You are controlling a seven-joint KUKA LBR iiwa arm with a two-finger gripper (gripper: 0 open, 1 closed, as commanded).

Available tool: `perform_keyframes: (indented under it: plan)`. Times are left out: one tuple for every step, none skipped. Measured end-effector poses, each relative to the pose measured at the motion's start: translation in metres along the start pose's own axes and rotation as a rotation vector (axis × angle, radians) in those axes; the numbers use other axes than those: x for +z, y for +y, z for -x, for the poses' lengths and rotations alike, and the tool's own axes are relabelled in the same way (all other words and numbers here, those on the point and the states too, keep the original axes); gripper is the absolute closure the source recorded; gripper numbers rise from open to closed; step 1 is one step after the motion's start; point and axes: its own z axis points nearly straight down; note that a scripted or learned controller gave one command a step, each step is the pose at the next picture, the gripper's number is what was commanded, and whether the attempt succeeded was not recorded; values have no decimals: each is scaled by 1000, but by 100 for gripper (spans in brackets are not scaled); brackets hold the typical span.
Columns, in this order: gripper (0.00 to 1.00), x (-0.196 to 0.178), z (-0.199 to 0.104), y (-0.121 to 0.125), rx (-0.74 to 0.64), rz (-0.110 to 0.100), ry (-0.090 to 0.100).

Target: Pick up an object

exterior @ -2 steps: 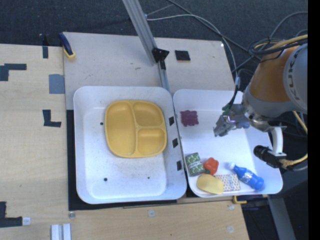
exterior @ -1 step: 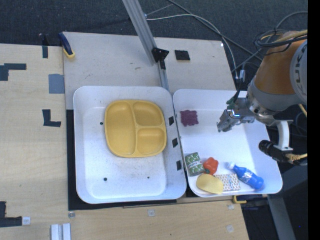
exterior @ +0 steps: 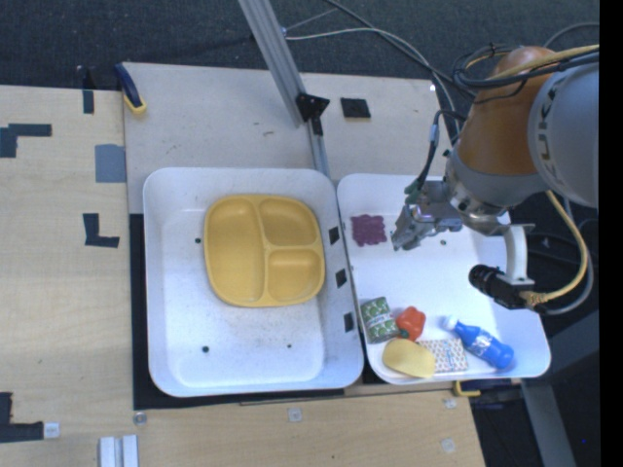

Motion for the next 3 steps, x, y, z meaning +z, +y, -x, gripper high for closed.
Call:
perform_keyframes:
  plan:
    - [100, -6, -52, 1, 0, -1, 0]
    - [100, -11, -110, 6, -1, -1, 0]
    - [100, -12, -157, 12, 0, -1, -1]
